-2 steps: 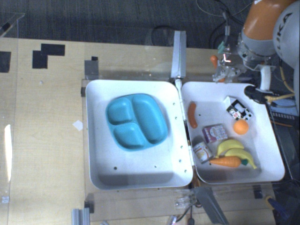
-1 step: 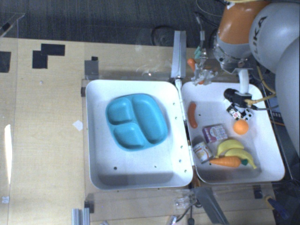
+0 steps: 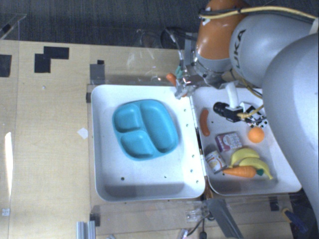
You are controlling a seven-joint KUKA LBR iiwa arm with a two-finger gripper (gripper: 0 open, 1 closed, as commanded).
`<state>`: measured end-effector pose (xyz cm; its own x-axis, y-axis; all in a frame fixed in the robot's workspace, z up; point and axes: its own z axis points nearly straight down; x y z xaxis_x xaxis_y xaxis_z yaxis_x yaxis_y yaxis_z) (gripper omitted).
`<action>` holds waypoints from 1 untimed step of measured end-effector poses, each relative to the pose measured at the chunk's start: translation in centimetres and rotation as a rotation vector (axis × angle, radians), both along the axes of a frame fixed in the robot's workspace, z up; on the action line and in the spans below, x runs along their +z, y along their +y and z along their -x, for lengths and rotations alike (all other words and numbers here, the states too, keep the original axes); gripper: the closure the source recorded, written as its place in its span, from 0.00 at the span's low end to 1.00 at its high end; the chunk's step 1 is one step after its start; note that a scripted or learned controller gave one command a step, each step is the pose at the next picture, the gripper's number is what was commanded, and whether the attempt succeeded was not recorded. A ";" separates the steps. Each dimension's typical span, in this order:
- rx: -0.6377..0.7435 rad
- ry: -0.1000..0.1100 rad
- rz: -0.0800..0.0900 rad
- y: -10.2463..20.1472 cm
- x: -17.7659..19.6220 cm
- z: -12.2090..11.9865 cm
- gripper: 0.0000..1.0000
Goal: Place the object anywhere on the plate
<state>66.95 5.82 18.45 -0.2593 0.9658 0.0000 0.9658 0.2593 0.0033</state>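
White walls ring the left bin (image 3: 99, 148), where a blue three-part plate (image 3: 145, 128) leaves bare floor all round. Over the far rim between the bins, the gripper (image 3: 180, 86) pinches a small orange object (image 3: 171, 77). Crowding the right bin (image 3: 284, 176) are a sausage (image 3: 204, 122), carrot (image 3: 239, 172), bananas (image 3: 250, 159), an orange ball (image 3: 256, 135) and a small carton (image 3: 229, 142).

Bare blue plate (image 3: 145, 129); crowded right bin (image 3: 286, 180).

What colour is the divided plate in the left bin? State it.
Light blue; the plate shows plainly in the camera view, in the left bin.
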 end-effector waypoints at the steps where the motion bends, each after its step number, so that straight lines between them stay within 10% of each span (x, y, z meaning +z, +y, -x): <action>1: -0.001 0.000 0.000 0.0 0.0 0.0 0.00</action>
<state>66.96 5.78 18.47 -0.2587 0.9660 0.0002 0.9660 0.2587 0.0035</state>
